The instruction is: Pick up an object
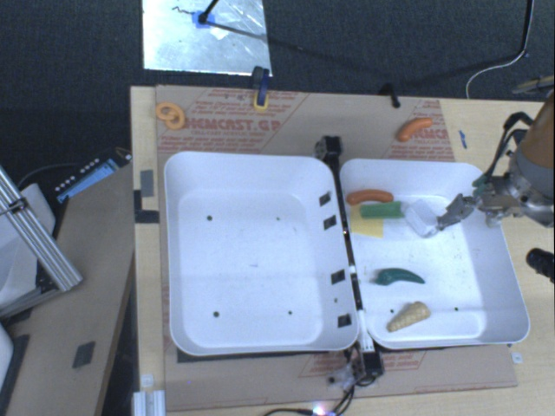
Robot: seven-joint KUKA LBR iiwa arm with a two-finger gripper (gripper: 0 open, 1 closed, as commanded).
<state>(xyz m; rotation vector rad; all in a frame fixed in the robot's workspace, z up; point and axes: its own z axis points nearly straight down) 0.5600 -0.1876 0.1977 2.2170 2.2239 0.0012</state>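
Presently: gripper low over right bin, above a clear object

Arm [536, 167] enters from the right edge, grey metal with an orange band showing at the top. Gripper [451, 213] points left and down into the right bin [499, 271], a shallow white moulded tray with rounded corners and a glossy floor. Whether the jaws are parted or closed cannot be told from this angle; they read as one thin grey tip.

Just beside that tip, to its left, lies a translucent clear object [420, 215], rounded, glassy, hard to outline against the white floor. Contact between tip and object cannot be confirmed.

Other contents of the right bin:
- orange sausage shape [369, 198], smooth, elongated, near the far-left corner
- green block [381, 210], matte, directly beside the sausage shape
- yellow flat piece [368, 227], touching the green block's near side
- dark green curved pepper shape [398, 276], tapered, mid-bin
- tan cone [408, 316], ridged texture, towards the near wall

Left bin [186, 258]: same white moulding, small dark dots on the floor.

Both bins sit on printed cardboard [234, 120]. On it lie an orange ring [170, 115] and a second orange sausage [414, 129].
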